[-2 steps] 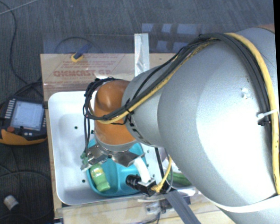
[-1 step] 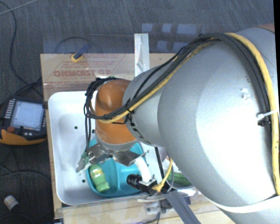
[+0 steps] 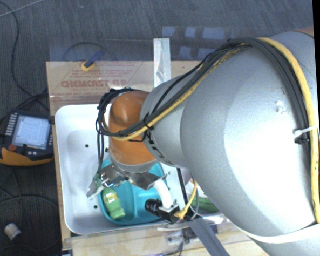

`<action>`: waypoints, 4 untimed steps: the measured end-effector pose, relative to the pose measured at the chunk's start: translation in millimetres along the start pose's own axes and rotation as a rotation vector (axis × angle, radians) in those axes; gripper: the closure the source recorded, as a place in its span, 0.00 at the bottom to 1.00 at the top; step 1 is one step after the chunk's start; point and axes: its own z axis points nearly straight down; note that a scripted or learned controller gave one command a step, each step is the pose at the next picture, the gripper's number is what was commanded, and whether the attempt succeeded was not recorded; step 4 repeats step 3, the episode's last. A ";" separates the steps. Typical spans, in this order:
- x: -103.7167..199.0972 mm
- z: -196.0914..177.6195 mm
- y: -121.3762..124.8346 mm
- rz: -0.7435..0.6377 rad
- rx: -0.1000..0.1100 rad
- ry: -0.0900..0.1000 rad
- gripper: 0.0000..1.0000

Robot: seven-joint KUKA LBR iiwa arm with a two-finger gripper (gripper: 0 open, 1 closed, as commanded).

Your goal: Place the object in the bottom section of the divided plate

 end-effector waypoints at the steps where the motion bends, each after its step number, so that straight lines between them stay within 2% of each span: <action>1: 0.0 0.0 0.0 0.000 0.000 0.000 0.00; 2: 0.0 0.0 0.0 0.000 0.000 0.000 0.00; 3: -36.0 25.7 27.8 -0.133 -0.040 0.002 0.00; 4: -36.0 25.7 27.8 -0.133 -0.040 0.002 0.00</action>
